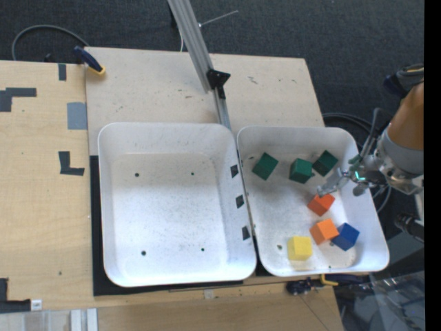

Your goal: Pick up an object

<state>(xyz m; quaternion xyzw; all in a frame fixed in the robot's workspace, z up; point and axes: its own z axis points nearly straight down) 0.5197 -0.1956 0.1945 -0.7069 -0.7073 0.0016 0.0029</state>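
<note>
Metal fingers [335, 182], spread slightly and holding nothing, hover above a red cube [321, 203].

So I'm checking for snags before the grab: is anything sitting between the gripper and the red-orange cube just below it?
Nothing visible stands between them. The gripper hangs just above the red-orange cube in the right bin. Its nearest neighbours, a dark green cube and an orange cube, lie off to the sides.
</note>
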